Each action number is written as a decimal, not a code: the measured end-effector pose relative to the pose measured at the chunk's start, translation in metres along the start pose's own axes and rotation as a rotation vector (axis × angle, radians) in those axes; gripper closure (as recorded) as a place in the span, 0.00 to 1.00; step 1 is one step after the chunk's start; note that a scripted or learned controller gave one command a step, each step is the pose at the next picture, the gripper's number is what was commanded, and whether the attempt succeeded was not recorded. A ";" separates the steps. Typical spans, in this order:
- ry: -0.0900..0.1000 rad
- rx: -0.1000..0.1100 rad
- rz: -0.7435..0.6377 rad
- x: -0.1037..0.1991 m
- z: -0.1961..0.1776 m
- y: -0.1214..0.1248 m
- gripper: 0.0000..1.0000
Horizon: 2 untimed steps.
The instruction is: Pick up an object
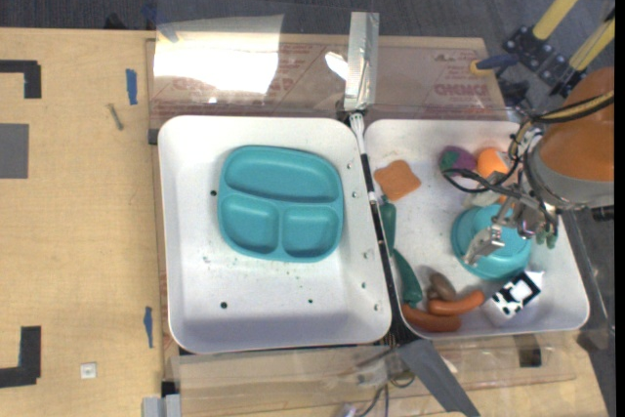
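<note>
The gripper (503, 231) hangs low over a teal bowl (488, 249) in the right bin (576, 312), near that bin's right side. Its metal parts cover the upper part of the bowl, and I cannot tell if the fingers are open or closed, or if they touch the bowl.

Several things lie around the bowl. Just below it, on the right, there is one small black and white cube (515, 294). On the lower left, one orange sausage-shaped toy (444, 306) lies along the front wall of the bin, and one small brown piece (441, 285) rests just above it. One long dark green object (398, 259) lies along the left wall, next to the divider between the bins. Above it, near the upper left corner, there is one flat orange piece (396, 179). Above the bowl I see one purple object (454, 158) and one orange ball-like object (490, 160), touching each other, with a black cable passing in front of them.

The left bin (186, 239) holds one teal tray (281, 201) with three compartments, well apart from the gripper. The arm's orange band (583, 144) is at the right edge.
</note>
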<state>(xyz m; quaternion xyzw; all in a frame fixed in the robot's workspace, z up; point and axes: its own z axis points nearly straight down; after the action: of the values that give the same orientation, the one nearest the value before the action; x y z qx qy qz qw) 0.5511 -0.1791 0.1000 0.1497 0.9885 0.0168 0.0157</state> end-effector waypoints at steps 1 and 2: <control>0.016 0.032 0.058 -0.032 0.015 0.054 0.00; 0.016 0.037 0.073 -0.014 0.014 0.046 0.00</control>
<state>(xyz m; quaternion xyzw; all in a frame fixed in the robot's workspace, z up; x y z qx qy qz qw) 0.5780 -0.1391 0.0883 0.1859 0.9826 0.0001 0.0045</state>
